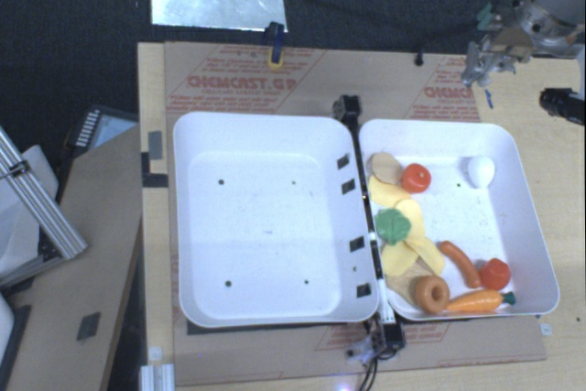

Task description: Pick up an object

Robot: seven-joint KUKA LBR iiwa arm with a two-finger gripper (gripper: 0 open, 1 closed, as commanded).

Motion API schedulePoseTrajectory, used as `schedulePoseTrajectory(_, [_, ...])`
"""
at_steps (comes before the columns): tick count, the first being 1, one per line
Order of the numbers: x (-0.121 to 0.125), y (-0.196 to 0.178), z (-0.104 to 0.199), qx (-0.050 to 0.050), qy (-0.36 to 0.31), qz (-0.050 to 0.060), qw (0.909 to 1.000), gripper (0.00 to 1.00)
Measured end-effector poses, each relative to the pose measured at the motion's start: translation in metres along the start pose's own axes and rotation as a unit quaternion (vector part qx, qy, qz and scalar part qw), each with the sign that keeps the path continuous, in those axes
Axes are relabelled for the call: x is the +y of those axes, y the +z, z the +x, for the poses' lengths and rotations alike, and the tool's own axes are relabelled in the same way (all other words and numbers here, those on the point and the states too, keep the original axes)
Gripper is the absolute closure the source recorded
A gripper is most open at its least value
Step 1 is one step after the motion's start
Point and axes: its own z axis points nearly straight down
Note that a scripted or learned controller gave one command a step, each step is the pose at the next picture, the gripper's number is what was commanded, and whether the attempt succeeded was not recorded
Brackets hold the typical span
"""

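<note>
Looking past the right bin point(522, 197), I see an orange carrot point(472, 301) and brown doughnut point(430, 293) at its near edge, a red tomato point(416, 178) and white egg point(480, 170) toward its far wall, and beyond that wall the gripper point(483, 67) hovers, grasping nothing.

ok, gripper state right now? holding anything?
Gripper: above the bench beyond the right bin, nothing seen in it; open or closed cannot be told.

Toys point(430, 243) in right bin point(522, 188)
</note>
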Motion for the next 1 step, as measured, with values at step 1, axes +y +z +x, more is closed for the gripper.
schedulePoseTrajectory(1, [0.0009, -0.0111, 0.0001, -0.001, -0.003, -0.002, 1.0000, 1.00])
